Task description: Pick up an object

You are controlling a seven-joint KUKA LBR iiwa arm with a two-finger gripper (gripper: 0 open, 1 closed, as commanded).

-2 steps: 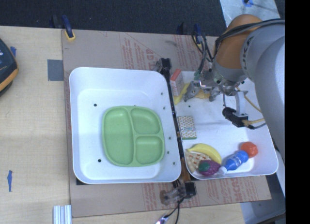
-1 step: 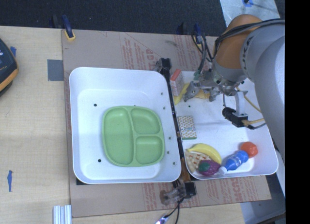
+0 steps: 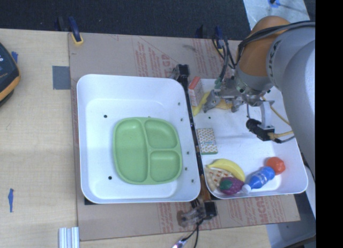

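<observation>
I see the tool low in the far corner of the right bin, its fingers apart w/ nothing between them. A yellow piece lies just beside the tool tip, toward the bin divider, long axis approx. along that wall; I think this is the nearest target. The patterned block is nearer to me, mid-bin. Banana, waffle, blue bottle etc. crowd the near edge. The green tray is in the left bin. The wall may hinder closing.
</observation>
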